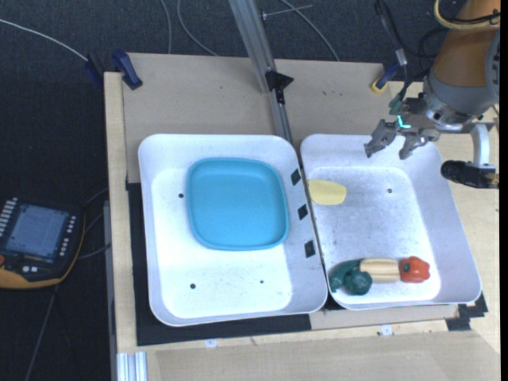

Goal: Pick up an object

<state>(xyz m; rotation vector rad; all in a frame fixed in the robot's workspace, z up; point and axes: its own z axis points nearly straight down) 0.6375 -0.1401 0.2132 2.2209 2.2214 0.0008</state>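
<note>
My gripper [394, 144] hangs over the far edge of the right bin [456, 236], open, with nothing between its fingers. A pale yellow piece [327, 191] lies at that bin's left side, below and left of the gripper. Along the bin's near edge sit a dark green object [351, 279], a tan cylinder [379, 270] and a red tomato-like object [413, 269], all touching in a row. They are far from the gripper.
The left bin [159, 284] holds a blue square plate [237, 202]. A metal bar [254, 34] slants down to the gap between the bins. Black clips [302, 211] line the shared edge. A handheld pendant [36, 238] rests off the bench at left.
</note>
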